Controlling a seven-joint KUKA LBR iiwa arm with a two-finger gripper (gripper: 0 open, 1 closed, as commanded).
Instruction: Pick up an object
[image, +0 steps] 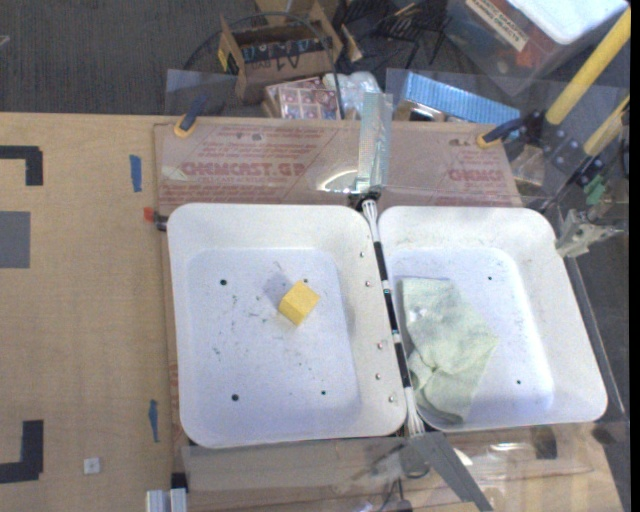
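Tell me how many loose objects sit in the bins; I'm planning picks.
2: a yellow block near the middle of the left bin, and a pale green cloth in the right bin, possibly hiding something.

Small yellow block (298, 303) sits near the left bin's (200, 240) centre; a crumpled pale-green cloth (447, 345) sprawls in the right bin (530, 250).

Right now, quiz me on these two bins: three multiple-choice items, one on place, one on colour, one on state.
1. Where is the small block?
A. left bin
B. right bin
C. on the bench

2. What colour is it?
A. blue
B. yellow
C. red

3. How does the cloth lie?
A. neatly folded
B. hanging over the rim
C. crumpled in its bin

Answers:
1 A, it sits near the middle of the left bin.
2 B, it is plainly yellow.
3 C, it lies rumpled in the right bin.
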